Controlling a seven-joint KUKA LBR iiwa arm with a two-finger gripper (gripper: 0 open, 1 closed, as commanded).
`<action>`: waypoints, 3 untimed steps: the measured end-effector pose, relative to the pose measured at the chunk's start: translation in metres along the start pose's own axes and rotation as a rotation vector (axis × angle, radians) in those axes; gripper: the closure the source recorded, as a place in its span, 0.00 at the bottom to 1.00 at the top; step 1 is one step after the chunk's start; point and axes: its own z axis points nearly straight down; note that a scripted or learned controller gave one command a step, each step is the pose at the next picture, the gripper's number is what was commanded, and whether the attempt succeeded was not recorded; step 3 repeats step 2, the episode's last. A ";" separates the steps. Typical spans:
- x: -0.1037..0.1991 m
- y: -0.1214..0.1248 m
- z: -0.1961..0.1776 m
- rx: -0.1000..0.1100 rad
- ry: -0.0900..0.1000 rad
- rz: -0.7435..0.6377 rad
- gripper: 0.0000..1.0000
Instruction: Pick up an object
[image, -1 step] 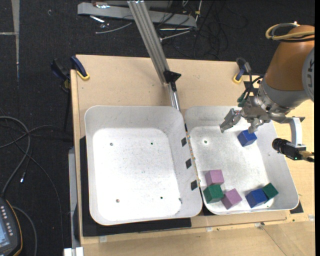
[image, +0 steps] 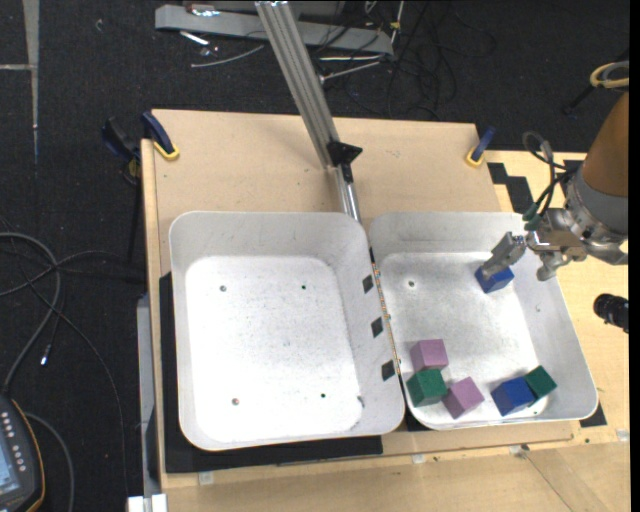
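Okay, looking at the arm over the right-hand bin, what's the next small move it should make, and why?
Probably lift straight up a little to test the grasp. The end effector sits at a blue block in the upper part of the right bin, apart from the five blocks clustered near the bin's front edge. Whether the block is truly held is unclear.

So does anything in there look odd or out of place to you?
One thing: a blue block sits apart near the right bin's far side, by the gripper, while five other blocks cluster at the near edge: purple, green, purple, blue, green. Nothing looks spilled or damaged.
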 end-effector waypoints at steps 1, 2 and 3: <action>-0.039 0.053 0.159 0.003 0.001 -0.006 0.00; -0.016 0.082 0.154 -0.002 0.001 -0.010 0.00; -0.016 0.082 0.154 -0.002 0.001 -0.010 0.00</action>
